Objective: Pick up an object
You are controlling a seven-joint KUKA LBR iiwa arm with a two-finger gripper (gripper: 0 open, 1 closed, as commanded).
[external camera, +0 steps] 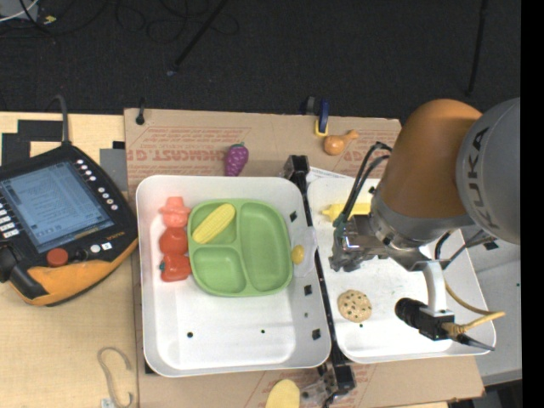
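Camera view: fingers [342, 257] above cookie [354, 305].

This is a robotics lab, set up for testing rather than for living or cooking. A heavy grey industrial arm [459, 185] with an orange band and maker's lettering on its casing reaches over a wooden bench [51, 347]. A teach pendant [59, 219] with a screen, rows of buttons and an orange casing lies on the bench to the left. Two shallow white bins [221, 338] sit side by side on flattened printed cardboard [204, 143]. The food in them is toy plastic: a corn cob [212, 222] on a green divided plate [246, 249], a cookie [354, 305]. Loose cables [127, 7] trail over dark carpet behind the bench.
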